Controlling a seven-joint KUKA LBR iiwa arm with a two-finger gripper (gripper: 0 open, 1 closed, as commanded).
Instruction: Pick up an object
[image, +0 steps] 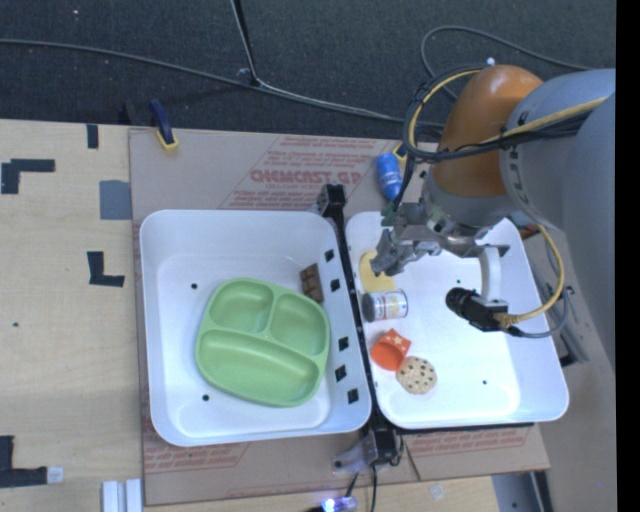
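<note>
- Where the bench is entered from the right, the grey arm (570, 120) is seen bent over the far side of the right bin (500, 385), with its orange band (480, 110) uppermost.
- Both bins are set side by side on a brown board (230, 175), their inner walls touching.
- The left bin (160, 240) is taken up largely by a green divided plate (262, 340), which is laid flat near its middle.
- The gripper (388, 256) is held low at the far left corner of the right bin, directly over a yellow object (370, 268); whether it is open or closed cannot be told, and nothing is seen to be gripped.
- The yellow object is partly hidden under the gripper and is lying against the bin's left wall.
- A small clear jar (385, 304) is laid on its side just near of the yellow object.
- An orange piece (390, 349) and a speckled cookie (416, 375) are placed nearer still, close together.
- A blue item (389, 176) is seen at the far edge, beyond the right bin.
- A small brown block (312, 282) is found by the left bin's right wall.
</note>
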